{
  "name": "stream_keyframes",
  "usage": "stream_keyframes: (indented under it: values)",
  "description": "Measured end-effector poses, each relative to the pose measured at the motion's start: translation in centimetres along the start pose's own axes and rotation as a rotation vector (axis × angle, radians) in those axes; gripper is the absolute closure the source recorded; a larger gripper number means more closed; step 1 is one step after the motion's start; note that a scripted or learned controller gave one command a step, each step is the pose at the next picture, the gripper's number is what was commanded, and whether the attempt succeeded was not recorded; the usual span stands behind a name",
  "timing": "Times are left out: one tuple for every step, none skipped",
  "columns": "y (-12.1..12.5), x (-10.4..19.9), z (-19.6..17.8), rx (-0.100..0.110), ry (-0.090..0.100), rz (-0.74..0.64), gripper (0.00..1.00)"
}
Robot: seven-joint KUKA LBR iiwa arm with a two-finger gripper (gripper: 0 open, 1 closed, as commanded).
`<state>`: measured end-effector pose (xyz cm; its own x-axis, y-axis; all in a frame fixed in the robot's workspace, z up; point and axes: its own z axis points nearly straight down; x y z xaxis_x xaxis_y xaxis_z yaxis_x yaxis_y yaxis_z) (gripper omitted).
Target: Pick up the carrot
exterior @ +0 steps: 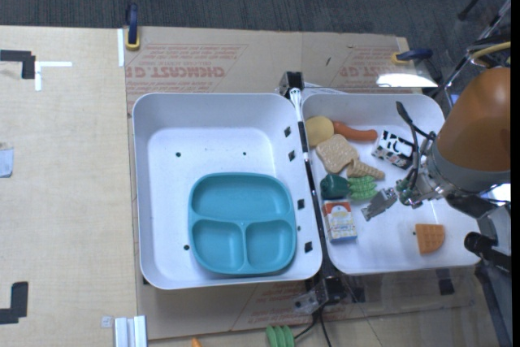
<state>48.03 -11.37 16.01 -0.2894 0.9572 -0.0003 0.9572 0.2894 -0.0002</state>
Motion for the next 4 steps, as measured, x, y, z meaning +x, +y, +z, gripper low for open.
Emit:
stream_keyframes:
  values:
    - [0.3, 1.1, 6.5, -0.003, -0.001, -0.202, 0.00]
    - [-1.1, -3.4, 4.4, -0.004, -0.004, -0.524, 0.00]
    - [-1.5, -4.7, 6.8, -0.003, 0.000, -1.215, 0.00]
    - [-1.3, -8.0, 6.8, -0.004, -0.005, -0.869, 0.00]
